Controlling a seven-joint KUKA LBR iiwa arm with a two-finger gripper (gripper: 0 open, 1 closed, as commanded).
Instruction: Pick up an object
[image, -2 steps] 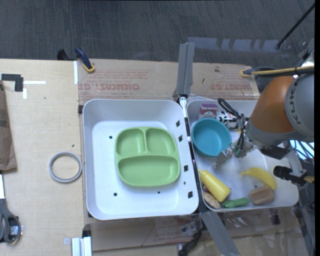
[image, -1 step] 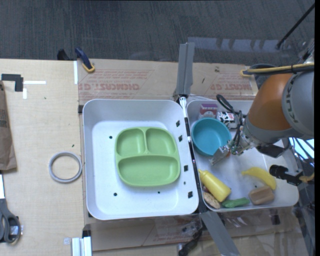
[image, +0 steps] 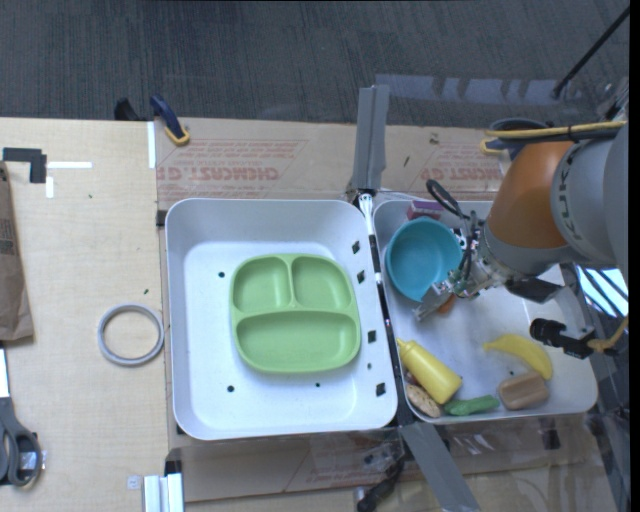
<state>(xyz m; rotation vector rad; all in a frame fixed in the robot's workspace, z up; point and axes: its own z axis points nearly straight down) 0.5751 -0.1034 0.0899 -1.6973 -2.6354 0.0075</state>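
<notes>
Bowl: blue bowl (image: 422, 258), tipped, upper middle of right bin (image: 560, 395).
Gripper: gripper (image: 445, 293) at the bowl's lower rim.
Fingers: cannot tell.
Tip: pinch the rim firmly, lift slowly.

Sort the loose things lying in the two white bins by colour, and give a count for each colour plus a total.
Green: 2, divided plate and pea pod
Blue: 1, bowl
Yellow: 2, mustard bottle and banana
Brown: 2, bread piece and cookie
Total: 7. A purple bit behind the bowl is too hidden to count.
</notes>
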